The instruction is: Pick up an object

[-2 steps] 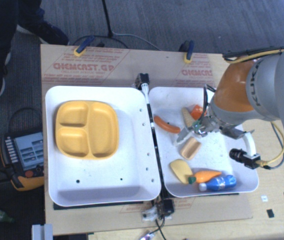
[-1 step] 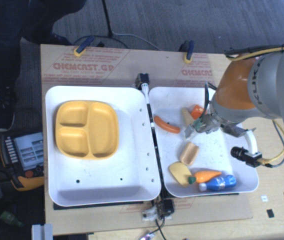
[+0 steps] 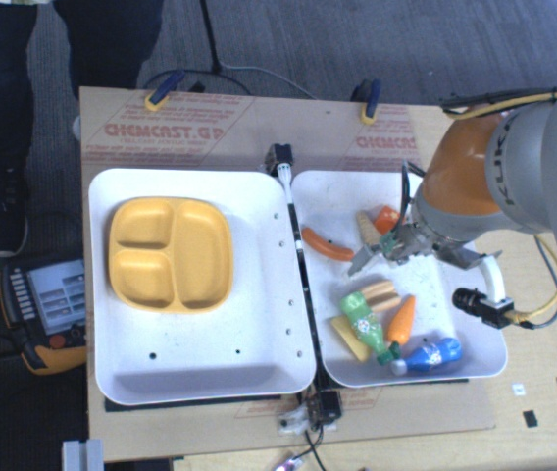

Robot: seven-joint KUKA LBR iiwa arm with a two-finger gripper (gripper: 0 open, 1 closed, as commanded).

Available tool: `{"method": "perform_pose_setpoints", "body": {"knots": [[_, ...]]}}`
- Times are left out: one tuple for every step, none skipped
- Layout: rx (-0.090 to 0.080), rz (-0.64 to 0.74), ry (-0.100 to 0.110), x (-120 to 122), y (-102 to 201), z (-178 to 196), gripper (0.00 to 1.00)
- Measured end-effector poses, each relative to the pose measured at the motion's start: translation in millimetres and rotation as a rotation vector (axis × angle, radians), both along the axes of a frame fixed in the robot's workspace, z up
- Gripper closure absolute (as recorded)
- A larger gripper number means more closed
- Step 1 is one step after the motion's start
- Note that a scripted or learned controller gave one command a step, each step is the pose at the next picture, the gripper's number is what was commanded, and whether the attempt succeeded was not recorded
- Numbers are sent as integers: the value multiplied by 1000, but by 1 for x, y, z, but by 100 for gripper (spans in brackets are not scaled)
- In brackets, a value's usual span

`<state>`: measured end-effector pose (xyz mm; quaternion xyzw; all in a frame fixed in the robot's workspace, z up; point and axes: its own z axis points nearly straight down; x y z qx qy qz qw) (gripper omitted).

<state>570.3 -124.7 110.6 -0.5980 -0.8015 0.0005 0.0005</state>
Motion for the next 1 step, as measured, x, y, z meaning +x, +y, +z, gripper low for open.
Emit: {"method": "perform_pose_setpoints", "body": {"knots": [[-4, -184, 46, 51, 16, -18, 0]]}}
